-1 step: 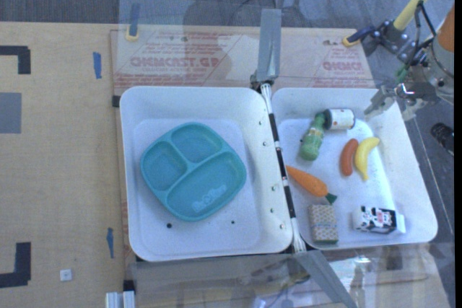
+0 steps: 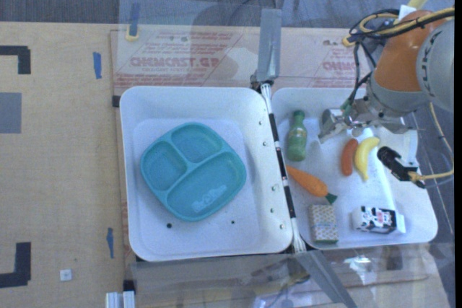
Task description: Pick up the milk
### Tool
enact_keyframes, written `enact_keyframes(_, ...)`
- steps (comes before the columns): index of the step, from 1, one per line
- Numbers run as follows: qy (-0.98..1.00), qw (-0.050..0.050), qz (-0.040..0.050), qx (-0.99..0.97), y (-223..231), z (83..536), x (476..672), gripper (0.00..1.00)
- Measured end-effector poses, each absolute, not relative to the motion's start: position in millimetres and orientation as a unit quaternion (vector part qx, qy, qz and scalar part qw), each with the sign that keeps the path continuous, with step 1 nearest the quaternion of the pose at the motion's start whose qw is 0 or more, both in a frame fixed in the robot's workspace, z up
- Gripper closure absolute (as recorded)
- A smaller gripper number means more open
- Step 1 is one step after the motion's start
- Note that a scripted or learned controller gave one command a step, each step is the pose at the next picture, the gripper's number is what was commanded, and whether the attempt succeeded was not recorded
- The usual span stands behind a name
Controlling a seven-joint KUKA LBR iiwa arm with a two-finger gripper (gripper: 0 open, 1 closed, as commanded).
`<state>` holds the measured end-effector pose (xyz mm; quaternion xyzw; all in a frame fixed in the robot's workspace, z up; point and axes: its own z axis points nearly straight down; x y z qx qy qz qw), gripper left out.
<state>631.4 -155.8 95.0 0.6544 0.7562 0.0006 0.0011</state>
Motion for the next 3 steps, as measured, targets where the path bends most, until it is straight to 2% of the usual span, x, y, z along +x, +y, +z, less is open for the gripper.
enact_keyframes(1,0.829,0.001,0.0004,0.559,-143.4,162.3,663.2,0.00)
enact_keyframes(2,0.851,0.001,0.0008,0.526,-127.1,91.6,603.2,0.00)
enact_keyframes(3,0.845,-0.004,0.0009,0.534,-166.0,86.8,667.6,0.00)
